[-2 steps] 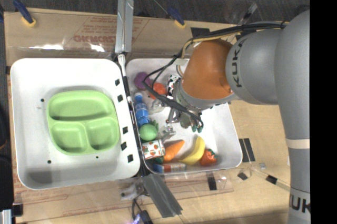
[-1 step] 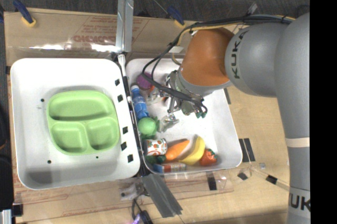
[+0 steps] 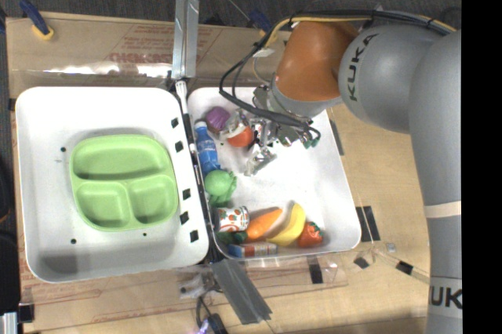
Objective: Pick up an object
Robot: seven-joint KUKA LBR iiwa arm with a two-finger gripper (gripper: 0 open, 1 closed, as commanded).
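- Camera view, looking down at a slant: two shallow white bins sit side by side on a bench. The left bin (image 3: pixel 39 128) holds a green divided tray (image 3: pixel 123 181), lying flat in its middle.
- The right bin (image 3: pixel 333 191) holds the loose things to be picked. A purple object (image 3: pixel 217 118), a blue bottle (image 3: pixel 206 154) and a green ball (image 3: pixel 220 186) lie along its left wall, just beside the divider.
- At the near wall a small can (image 3: pixel 232 219), an orange piece (image 3: pixel 264 222), a yellow banana shape (image 3: pixel 292 223) and a red piece (image 3: pixel 311 234) are crowded together, touching one another.
- The grey arm reaches in from the right, its orange band (image 3: pixel 310 62) above the bin's far end, so the gripper (image 3: pixel 257 143) hangs down among cables over the upper middle of the right bin.
- A red-orange object (image 3: pixel 239 137) sits right against the gripper, probably the chosen target. Whether it is between the fingers, or how far they are parted, cannot be told; cables and metal parts hide them.
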